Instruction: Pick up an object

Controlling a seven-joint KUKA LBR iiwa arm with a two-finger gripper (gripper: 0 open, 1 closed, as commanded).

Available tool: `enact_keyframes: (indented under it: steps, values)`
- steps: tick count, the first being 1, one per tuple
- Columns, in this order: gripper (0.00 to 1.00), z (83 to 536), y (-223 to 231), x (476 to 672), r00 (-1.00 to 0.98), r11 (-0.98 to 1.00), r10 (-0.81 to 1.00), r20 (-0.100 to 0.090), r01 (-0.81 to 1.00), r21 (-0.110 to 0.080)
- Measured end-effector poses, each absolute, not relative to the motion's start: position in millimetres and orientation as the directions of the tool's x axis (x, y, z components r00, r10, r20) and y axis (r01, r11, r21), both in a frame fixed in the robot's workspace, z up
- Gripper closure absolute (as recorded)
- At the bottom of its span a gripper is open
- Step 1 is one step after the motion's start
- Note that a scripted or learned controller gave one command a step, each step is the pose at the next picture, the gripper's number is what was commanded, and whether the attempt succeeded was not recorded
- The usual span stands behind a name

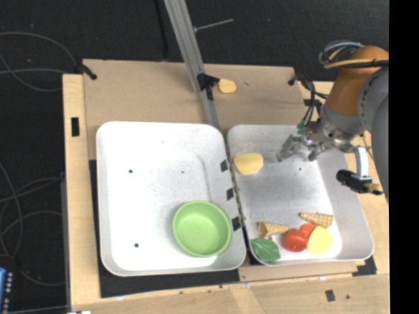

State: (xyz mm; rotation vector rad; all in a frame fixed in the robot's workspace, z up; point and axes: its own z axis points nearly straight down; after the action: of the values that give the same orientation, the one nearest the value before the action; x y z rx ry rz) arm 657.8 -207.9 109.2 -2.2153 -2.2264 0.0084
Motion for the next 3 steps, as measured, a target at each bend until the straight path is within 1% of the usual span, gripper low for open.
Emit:
enact_keyframes:
  steps: [1,2,3]
  values:
    - [0.00,101,-210,657.7,-0.004,0.004,1.000,-0.005,1.000,-0.001]
    - [1.00,113,-212,658.5,-0.008,0.008,1.000,-0.009,1.000,0.001]
    - [1.00,179,-211,663.1,-0.006,0.006,1.000,-0.001,1.000,0.009]
